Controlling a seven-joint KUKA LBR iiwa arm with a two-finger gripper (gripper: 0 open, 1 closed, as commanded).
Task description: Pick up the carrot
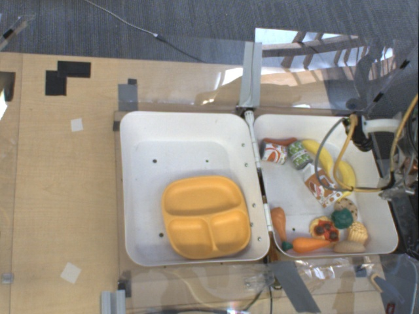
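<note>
carrot (313, 244) at right bin's (386, 241) near rim, crowded by toys | left bin (141, 175) roomy around yellow plate (206, 216) | gripper cut off at right; grip state unreadable

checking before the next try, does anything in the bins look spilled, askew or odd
Nothing looks spilled or damaged. The toy food is bunched in the right bin, with the carrot lying flat near its front edge. The yellow divided plate sits slightly askew in the left bin.
</note>
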